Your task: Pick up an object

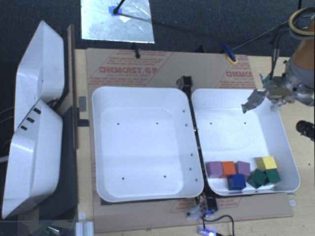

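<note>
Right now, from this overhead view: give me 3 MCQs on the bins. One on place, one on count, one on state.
1. Where do the blocks lie?
A. Far edge of the left bin
B. Near edge of the right bin
C. On the cardboard outside both bins

2. How many blocks are purple?
A. None
B. Two
C. Four

3. Where is the gripper relative to the blocks?
A. Pressed onto the yellow block
B. Down among the green blocks
C. Over the right bin's far part, apart from all blocks

Key:
1 B: the cluster sits along the near wall of the right bin.
2 B: purple block and second purple block.
3 C: the gripper is well clear of the yellow block.
</note>
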You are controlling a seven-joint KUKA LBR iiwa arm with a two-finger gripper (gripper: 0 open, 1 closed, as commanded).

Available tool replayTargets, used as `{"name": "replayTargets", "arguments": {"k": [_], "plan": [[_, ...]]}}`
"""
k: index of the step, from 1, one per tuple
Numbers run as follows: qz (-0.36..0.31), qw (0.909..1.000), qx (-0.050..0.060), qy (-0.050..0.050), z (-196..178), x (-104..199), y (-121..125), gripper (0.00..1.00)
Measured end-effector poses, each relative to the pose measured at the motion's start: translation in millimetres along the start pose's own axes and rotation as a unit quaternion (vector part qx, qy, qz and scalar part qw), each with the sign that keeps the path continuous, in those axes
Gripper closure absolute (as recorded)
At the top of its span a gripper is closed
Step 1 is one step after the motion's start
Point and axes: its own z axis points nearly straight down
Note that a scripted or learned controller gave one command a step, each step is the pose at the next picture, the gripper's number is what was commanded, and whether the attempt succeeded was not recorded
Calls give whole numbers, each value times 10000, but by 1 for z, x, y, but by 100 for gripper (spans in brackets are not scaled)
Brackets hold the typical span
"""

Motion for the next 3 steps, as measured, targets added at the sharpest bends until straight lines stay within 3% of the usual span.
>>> {"name": "replayTargets", "arguments": {"k": [1, 2, 3], "plan": [[-4, 10000, -6, -1, -11, 0, 0, 100], [-8, 10000, 22, 4, 36, 12, 52, 100], [-5, 10000, 6, 1, 46, 16, 81, 100]]}}
